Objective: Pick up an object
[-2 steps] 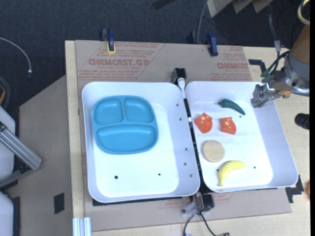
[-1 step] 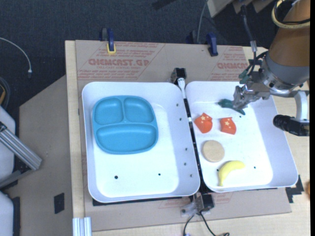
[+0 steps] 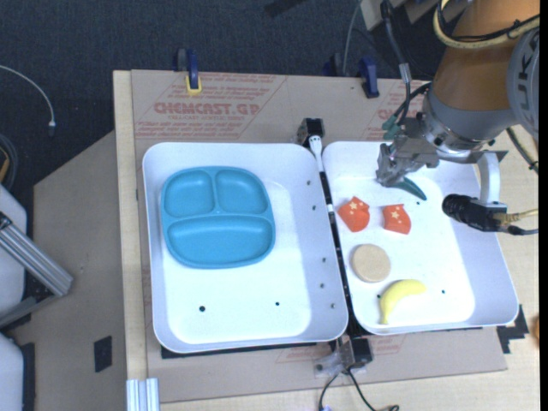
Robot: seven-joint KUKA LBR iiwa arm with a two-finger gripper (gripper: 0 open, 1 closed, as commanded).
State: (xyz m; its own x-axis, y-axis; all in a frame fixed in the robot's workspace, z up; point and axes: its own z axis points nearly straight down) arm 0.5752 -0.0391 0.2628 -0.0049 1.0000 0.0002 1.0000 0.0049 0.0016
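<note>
The right bin [image 3: 479, 255] holds two red strawberry-like pieces [image 3: 354, 214] [image 3: 396, 219], a round tan cookie [image 3: 372, 263] and a yellow banana [image 3: 399, 296]. My gripper [image 3: 393, 172] hangs over the bin's back part, above and behind the two red pieces. A thin teal object [image 3: 416, 187] pokes out just to the right of the fingertips; whether it is held I cannot make out.
A blue three-compartment plate [image 3: 217, 217] lies in the left bin [image 3: 240, 315]. A black cylinder [image 3: 469, 211] on the arm sticks out over the right bin's right side. Clamps sit at the bench's back edge [image 3: 193, 80].
</note>
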